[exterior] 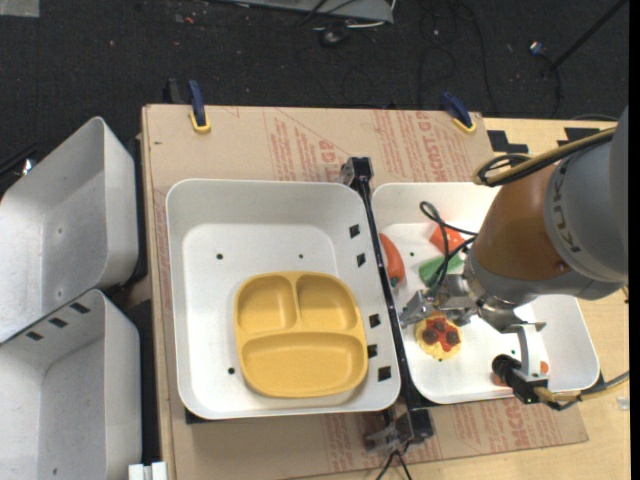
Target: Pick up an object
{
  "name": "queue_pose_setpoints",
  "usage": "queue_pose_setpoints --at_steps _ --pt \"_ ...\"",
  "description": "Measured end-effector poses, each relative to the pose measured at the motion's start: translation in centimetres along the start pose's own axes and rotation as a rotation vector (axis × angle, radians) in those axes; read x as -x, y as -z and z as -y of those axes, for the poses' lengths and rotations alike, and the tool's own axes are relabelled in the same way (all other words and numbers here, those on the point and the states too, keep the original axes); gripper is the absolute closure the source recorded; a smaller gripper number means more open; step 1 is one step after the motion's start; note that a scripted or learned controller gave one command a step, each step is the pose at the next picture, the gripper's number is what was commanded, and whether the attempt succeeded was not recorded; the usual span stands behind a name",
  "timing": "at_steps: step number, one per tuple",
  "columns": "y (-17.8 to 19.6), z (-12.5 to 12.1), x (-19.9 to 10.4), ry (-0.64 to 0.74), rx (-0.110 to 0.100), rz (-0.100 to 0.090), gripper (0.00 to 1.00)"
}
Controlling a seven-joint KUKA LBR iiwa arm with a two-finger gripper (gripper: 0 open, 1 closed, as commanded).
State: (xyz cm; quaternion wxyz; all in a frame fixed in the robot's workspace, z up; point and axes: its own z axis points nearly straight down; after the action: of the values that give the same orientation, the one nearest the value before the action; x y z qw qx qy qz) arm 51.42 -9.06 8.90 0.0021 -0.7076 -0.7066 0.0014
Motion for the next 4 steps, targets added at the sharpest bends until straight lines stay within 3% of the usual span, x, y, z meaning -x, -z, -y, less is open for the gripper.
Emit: queue_pose_setpoints --at_steps 1,2,3,4 --pt "1.3 -0.1 0.0 -0.001 0.003 0.0 1.0" --pt "7.6 0.0 0.1 0.003 0.01 0.002 1.0" --pt "11.4 -0.1 0.1 0.004 0.008 0.002 1.0" --pt "10.9 -1.2 -5.3 0.009 0.006 0.0 1.0"
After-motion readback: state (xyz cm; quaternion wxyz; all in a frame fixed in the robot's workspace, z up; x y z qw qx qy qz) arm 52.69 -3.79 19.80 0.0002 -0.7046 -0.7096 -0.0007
